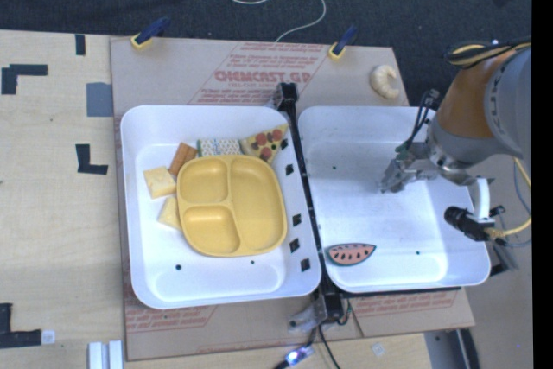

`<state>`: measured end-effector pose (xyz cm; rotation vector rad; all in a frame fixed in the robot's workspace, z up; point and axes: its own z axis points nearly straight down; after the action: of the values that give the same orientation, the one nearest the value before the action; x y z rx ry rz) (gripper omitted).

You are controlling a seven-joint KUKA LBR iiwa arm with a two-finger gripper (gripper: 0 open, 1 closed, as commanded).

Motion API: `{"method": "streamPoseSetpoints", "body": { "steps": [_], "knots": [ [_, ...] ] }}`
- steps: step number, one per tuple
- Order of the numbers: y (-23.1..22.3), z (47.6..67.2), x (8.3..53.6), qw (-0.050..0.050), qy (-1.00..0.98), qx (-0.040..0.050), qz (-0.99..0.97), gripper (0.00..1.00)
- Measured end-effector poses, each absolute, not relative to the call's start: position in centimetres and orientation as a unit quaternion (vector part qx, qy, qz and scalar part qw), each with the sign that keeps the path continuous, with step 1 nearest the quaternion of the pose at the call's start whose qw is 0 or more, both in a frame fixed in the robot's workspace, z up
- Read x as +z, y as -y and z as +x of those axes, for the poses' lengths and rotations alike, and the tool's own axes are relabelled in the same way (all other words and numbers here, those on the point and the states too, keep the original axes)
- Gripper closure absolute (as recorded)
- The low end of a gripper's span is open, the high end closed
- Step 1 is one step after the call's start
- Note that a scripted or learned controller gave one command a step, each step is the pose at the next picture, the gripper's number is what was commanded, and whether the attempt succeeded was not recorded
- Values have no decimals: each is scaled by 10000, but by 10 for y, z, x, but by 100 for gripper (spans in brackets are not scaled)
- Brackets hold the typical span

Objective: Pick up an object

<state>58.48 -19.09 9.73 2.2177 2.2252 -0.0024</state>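
A watermelon slice toy [349, 253] lies flat near the front edge of the right bin [346, 134]. In the left bin [143, 255] a yellow divided plate [232, 205] sits over several small food toys: crackers [159, 182], a brown piece [181, 157] and a pizza slice [266, 142]. My gripper [395, 178] hangs low over the middle right of the right bin, well behind and to the right of the watermelon slice. Nothing shows between its fingers.
A pale round object [385, 80] rests on the cardboard behind the right bin. Two clamps [149, 32] [343, 39] hold the cardboard's far edge. A white cable [276, 0] loops across the dark floor at the back. A black divider [298, 177] runs between the bins.
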Motion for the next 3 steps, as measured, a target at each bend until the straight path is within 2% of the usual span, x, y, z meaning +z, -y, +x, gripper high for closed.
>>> {"method": "streamPoseSetpoints", "body": {
  "steps": [1,2,3],
  "knots": [
    [185,583,159,12,-7077,9,7065,100],
    [182,589,202,9,-7078,6,7064,100],
    [182,590,225,2,-7077,3,7065,100]
  ]
}}
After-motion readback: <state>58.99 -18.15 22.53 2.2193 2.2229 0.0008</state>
